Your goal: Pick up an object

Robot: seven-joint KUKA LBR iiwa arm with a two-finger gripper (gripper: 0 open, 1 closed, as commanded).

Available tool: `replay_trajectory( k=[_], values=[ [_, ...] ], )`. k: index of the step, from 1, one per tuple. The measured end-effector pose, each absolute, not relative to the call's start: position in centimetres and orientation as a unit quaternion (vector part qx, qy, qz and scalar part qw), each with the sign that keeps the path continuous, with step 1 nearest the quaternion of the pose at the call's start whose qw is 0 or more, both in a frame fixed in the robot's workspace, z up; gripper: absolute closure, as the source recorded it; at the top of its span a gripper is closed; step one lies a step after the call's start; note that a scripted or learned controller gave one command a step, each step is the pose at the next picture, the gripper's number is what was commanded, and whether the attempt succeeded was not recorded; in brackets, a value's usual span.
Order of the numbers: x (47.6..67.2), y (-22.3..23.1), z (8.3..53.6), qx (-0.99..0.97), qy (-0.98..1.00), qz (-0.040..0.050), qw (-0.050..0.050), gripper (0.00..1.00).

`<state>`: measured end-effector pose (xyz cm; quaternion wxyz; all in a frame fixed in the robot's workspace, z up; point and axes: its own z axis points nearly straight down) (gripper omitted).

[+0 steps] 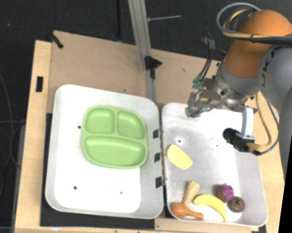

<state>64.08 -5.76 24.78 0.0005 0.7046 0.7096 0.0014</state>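
Pretty even overhead light, with the two shallow white plastic bins almost blown out against the dark floor. Shadows stay soft, and the whole frame is a bit grainy and low-res.

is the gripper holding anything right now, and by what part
Nothing is held. The gripper hangs over the right bin's far corner, apart from the yellow piece and other toys.

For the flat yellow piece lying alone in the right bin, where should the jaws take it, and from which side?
The yellow piece lies flat, apart from the other items, so coming straight down from above looks best. I would close across its narrower width, near the middle. Being thin, it may slip, so the gripper should go low.
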Motion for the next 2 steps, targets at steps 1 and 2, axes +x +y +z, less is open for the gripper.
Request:
replay_trajectory(
  k=[1,2],
  values=[
    [64.4,-0.4,25.7,0.705,0.710,0.0013,0.001,1.00],
    [65.3,5.0,26.4,0.704,0.710,0.0013,0.000,1.00]
  ],
)
